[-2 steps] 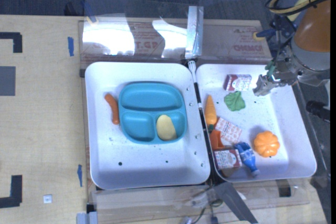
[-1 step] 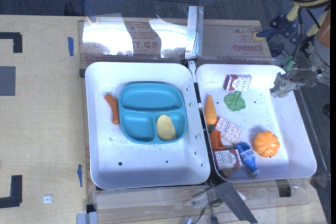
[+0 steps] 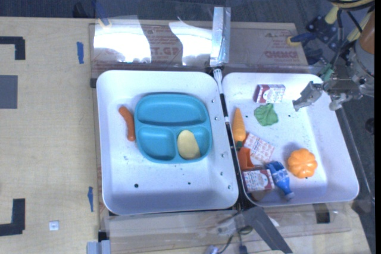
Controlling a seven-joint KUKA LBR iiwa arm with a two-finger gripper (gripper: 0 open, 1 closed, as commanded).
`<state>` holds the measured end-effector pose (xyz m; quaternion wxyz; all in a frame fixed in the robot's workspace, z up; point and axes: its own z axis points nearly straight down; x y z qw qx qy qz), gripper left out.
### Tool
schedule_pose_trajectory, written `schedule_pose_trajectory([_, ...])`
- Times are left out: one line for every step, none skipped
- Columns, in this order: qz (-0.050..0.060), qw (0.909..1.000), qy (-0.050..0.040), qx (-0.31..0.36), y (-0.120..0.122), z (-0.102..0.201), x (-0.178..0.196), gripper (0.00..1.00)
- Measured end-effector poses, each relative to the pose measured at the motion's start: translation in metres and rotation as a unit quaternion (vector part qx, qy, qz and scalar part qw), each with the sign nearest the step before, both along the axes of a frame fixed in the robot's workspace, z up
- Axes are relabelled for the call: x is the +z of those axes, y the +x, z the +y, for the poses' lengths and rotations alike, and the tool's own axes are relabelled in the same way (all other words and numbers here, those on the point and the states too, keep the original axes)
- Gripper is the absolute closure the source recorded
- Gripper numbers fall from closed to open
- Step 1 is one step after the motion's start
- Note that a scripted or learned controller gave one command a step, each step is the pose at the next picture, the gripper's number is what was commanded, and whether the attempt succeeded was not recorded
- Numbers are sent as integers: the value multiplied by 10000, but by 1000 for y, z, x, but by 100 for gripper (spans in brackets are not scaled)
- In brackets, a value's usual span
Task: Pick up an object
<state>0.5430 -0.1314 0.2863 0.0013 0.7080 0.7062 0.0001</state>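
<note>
Objects for picking lay mostly in the right bin (image 3: pixel 342 146), and the gripper (image 3: pixel 315 94) hung at that bin's upper right, over bare white floor near the far rim, with nothing visible between its fingers; whether those fingers stood apart or together could not be told from this slanted view. Nearest to it sat one small red-and-white carton (image 3: pixel 269 93), whose printing was too small to read, and just below that one green leafy piece (image 3: pixel 266 114). Farther toward the dividing wall lay one orange carrot (image 3: pixel 238 125), lengthwise beside the rim, with one patterned white-and-red packet (image 3: pixel 258 149) just below and right of it. One orange pumpkin-like toy (image 3: pixel 302 163) rested alone toward the near right. Along the near edge sat one blue bottle (image 3: pixel 280 179) touching a second red-and-white carton (image 3: pixel 256 179), and what looked like one small orange-red piece (image 3: pixel 244 158) beside the wall, though it was partly hidden. The left bin (image 3: pixel 113 187) held one blue divided tray (image 3: pixel 169 110) with three compartments; one yellow lemon-like object (image 3: pixel 189 144) sat in its near right compartment. One orange sausage-shaped toy (image 3: pixel 127 122) lay on the bin floor just left of the tray. Behind both bins stood a brown cardboard panel (image 3: pixel 262 47) with red lettering, blurred past reading.
</note>
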Motion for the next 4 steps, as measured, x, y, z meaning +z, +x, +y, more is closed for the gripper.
schedule_pose_trajectory([20,9996,8,290,57,36,-53,0])
schedule_pose_trajectory([61,9977,19,682,67,37,-162,0])
schedule_pose_trajectory([-27,9990,1,448,93,14,-199,0])
schedule_pose_trajectory([-50,9989,-12,456,94,15,-187,100])
